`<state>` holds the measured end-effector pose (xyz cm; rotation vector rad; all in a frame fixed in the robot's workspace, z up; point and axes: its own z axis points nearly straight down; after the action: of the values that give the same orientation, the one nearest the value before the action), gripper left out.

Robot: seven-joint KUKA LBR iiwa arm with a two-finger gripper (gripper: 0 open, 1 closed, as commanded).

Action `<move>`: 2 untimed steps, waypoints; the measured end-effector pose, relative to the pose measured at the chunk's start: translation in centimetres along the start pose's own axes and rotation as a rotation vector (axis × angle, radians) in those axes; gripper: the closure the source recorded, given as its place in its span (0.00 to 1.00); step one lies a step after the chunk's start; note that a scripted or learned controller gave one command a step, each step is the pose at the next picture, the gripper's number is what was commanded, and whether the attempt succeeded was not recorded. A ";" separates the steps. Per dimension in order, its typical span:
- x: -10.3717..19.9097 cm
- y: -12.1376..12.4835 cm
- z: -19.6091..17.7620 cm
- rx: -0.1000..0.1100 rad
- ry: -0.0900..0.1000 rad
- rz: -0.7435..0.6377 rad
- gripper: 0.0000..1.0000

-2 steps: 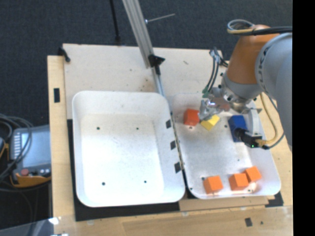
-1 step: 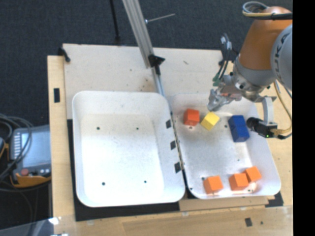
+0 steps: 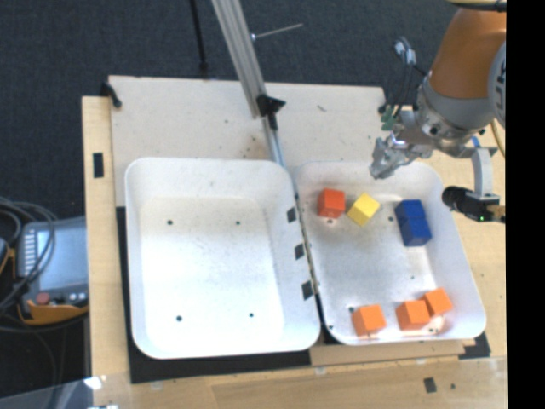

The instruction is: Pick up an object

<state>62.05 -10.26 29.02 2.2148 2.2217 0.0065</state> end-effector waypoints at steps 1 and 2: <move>3.9 0.5 1.1 0.007 -0.002 -0.001 1.00; 9.7 1.1 2.9 0.008 0.000 -0.003 1.00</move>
<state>63.19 -0.57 26.10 2.2151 2.2291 -0.0028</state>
